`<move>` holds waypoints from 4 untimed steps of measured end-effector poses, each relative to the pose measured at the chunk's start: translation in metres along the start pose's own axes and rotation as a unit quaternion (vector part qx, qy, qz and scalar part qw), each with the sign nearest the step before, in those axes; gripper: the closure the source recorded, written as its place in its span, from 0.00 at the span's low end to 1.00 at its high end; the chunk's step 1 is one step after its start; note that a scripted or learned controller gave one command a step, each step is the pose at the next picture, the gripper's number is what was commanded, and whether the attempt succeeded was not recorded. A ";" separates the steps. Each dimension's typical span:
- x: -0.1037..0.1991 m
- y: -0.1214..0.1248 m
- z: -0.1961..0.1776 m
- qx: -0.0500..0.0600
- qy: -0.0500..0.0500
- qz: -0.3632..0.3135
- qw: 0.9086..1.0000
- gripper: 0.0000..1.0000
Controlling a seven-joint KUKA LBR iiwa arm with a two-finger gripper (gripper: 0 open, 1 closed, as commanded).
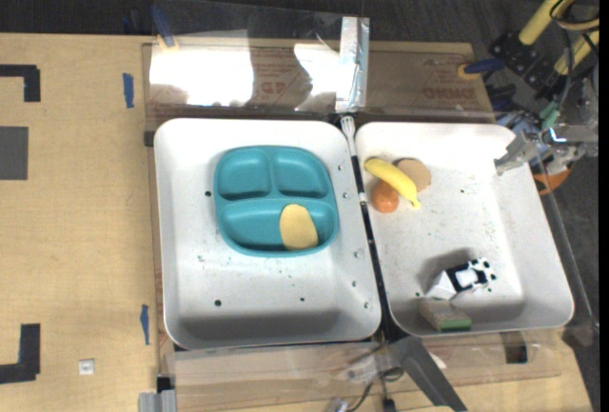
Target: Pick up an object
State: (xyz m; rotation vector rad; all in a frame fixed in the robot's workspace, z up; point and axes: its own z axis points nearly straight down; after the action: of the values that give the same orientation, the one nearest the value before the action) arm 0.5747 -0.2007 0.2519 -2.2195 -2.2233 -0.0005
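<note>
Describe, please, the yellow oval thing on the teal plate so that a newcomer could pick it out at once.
Start at the left white bin, which holds a teal divided plate. In the plate's large front compartment, toward its right side, lies the yellow oval object. It is smooth, rounded and alone on the plate, unlike the long curved banana in the right bin.
</note>
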 end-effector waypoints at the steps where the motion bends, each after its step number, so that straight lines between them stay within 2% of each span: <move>1: 0.063 0.056 0.067 0.003 0.001 -0.003 1.000 0.00; 2: 0.104 0.083 0.144 0.004 0.001 -0.031 1.000 0.00; 3: 0.103 0.077 0.155 -0.011 -0.003 -0.108 0.994 0.00; 4: 0.105 0.078 0.145 -0.013 -0.003 -0.108 0.994 1.00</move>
State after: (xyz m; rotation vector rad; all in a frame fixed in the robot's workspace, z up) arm 0.6527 -0.0960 0.1069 -1.9790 -2.4679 -0.0227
